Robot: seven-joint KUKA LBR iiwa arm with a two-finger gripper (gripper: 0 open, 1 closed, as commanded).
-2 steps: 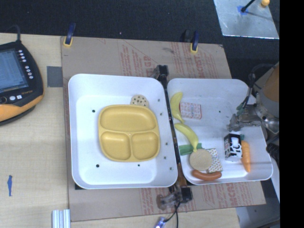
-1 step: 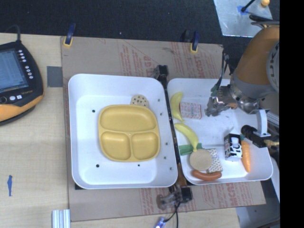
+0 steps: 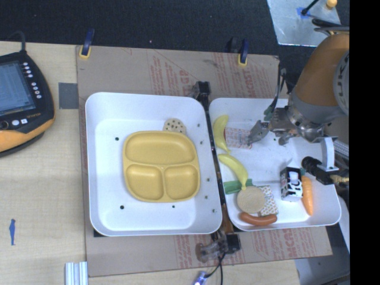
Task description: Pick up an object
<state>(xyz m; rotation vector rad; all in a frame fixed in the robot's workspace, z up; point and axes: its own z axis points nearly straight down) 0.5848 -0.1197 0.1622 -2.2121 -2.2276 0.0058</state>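
Observation:
My gripper (image 3: 260, 133) hangs low over the upper middle of the right bin (image 3: 267, 108), just right of a small patterned packet (image 3: 236, 137). A yellow banana (image 3: 220, 132) lies along the bin's left wall, with a second banana (image 3: 235, 167) below it. Toward the front of the bin are a green piece (image 3: 232, 186), a round tan disc (image 3: 252, 200) on a patterned cloth, a sausage (image 3: 258, 219), a black and white carton (image 3: 291, 184) and an orange carrot (image 3: 307, 197). Nothing shows as held.
The left bin (image 3: 107, 212) holds a yellow divided plate (image 3: 161, 165) and a speckled cookie (image 3: 174, 124) behind it. A tablet-like pendant (image 3: 21, 100) lies at the far left of the bench. The grey and orange arm (image 3: 323, 76) covers the right bin's far right corner.

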